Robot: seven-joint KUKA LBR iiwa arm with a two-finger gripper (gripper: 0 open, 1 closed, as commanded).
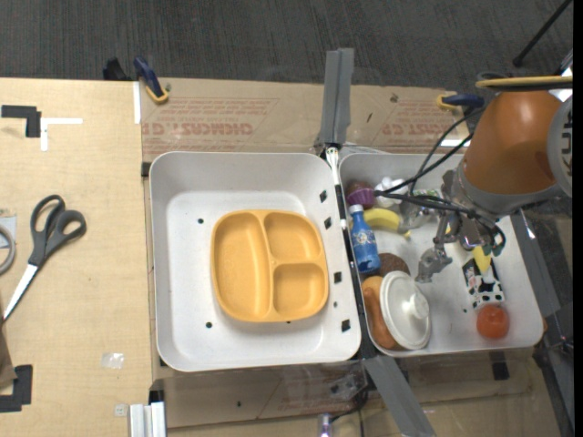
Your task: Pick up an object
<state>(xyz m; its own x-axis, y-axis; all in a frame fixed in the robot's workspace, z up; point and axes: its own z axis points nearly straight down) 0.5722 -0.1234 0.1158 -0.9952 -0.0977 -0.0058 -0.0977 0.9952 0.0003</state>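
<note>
Spanning the wooden bench (73, 335), brown cardboard (237, 116) underlies two glossy white bins, with dark carpet beyond. Scissors (41, 235) lie far left of the left bin (173, 271), which holds a smooth yellow divided plate (271, 265) ringed by bare floor. The right bin (524, 330) is crowded: a blue bottle (364, 241) against the shared wall, a banana (387, 219), a round white lid (405, 309), an orange ball (492, 321). The gripper (430, 264) hangs over the bin's middle, its fingers slightly apart, nothing between them.
</note>
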